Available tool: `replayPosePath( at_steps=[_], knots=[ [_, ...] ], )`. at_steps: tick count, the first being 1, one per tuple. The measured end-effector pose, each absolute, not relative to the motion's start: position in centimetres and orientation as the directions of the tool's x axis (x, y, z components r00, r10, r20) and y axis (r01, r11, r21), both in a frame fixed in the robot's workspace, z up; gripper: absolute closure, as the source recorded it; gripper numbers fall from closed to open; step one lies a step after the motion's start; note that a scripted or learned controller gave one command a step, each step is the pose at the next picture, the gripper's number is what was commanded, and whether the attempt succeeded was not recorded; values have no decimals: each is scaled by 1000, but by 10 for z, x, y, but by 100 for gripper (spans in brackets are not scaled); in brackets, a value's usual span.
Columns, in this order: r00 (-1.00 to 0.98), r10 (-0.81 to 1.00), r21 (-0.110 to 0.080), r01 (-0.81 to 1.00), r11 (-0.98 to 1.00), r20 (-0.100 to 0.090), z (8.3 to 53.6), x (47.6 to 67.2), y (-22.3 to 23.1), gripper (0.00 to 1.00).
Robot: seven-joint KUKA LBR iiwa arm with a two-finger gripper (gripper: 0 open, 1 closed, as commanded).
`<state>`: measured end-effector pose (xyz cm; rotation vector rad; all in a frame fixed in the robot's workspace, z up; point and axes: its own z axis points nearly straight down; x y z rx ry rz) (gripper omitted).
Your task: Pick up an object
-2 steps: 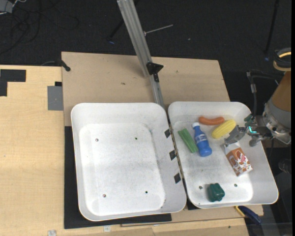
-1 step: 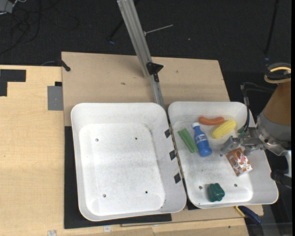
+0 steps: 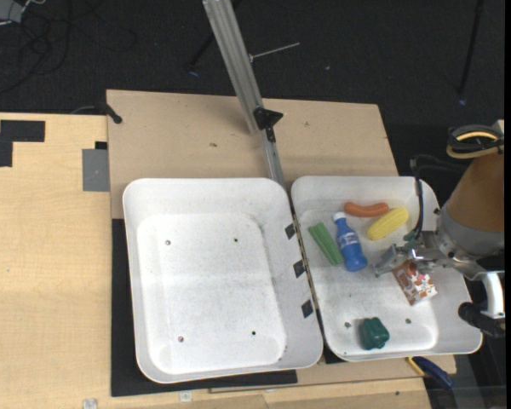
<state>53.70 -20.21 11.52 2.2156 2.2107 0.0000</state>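
Observation:
The right bin [image 3: 447, 341] holds several objects. An orange sausage [image 3: 366, 209] and a yellow corn cob [image 3: 387, 222] lie at the back. A blue bottle [image 3: 349, 243] rests beside a green block [image 3: 325, 243] near the bin's left wall. A dark green lump [image 3: 374, 333] sits at the front. A red and white packet [image 3: 416, 284] lies tilted at the right. My gripper [image 3: 398, 259] hangs low over the bin, just above the packet's upper end and right of the bottle. Whether it touches the packet is unclear.
The left bin [image 3: 145, 198] stands beside the right one, with black clips [image 3: 300, 268] along the shared wall. A slanted metal rail [image 3: 238, 66] rises behind the bins. The arm's orange band [image 3: 481, 194] looms over the right bin's right rim.

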Motion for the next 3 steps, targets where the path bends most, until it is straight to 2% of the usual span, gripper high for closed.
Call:
replayPosePath(
  at_steps=[1,2,3],
  knots=[
    [3,1000,20,1000,-3,-10,115,542,-204,0],
    [8,1000,25,1000,-8,-12,126,542,-206,100],
    [4,1000,2,1000,-4,-1,185,538,-213,100]
  ],
)
